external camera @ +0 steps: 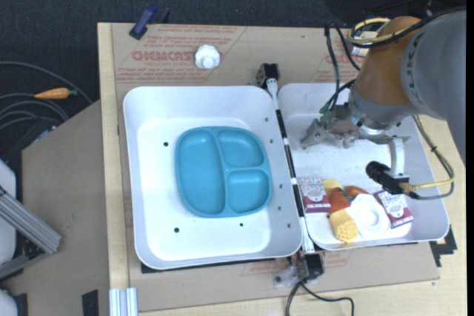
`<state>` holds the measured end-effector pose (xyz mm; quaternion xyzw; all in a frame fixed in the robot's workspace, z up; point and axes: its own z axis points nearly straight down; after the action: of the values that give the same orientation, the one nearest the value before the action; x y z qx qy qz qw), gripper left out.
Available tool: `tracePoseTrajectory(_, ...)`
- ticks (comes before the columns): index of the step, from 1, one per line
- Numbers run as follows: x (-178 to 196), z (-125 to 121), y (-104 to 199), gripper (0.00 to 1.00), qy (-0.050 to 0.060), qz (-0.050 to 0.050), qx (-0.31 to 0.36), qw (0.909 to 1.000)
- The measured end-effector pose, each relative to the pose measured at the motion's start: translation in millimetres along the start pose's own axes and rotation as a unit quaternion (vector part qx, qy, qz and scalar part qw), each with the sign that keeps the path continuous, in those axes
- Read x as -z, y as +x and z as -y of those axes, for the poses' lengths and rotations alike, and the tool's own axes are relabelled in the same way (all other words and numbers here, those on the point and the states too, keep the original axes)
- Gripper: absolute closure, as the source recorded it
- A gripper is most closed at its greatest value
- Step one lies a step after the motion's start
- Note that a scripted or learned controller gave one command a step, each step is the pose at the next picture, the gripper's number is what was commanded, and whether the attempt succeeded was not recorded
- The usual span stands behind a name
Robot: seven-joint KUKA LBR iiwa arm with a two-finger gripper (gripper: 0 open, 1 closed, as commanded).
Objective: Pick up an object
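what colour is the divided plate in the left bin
Light blue, seen clearly in the camera view: the divided plate sits in the left bin.

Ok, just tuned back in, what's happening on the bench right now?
The arm is reaching in over the right bin, with its gripper low over the bin's far end. Nothing shows between its fingers, so no pick yet. The objects sit bunched at the near end of that bin: a yellow corn cob, a white round piece, a red item and two small cartons. The left bin holds a blue divided plate.
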<state>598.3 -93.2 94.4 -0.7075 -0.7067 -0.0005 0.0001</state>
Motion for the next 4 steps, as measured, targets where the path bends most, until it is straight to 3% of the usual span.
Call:
tracePoseTrajectory(1,10.0,-0.5,0.3,1.00,-0.001,0.000,0.000,1.0000)
tracePoseTrajectory(2,9.9,-0.3,0.3,0.00,-0.001,0.000,0.000,1.0000)
tracePoseTrajectory(3,19.9,-0.8,0.7,1.00,-0.001,0.000,-0.001,1.0000)
tracePoseTrajectory(4,19.7,-0.7,0.7,0.00,-0.001,0.000,-0.001,1.0000)
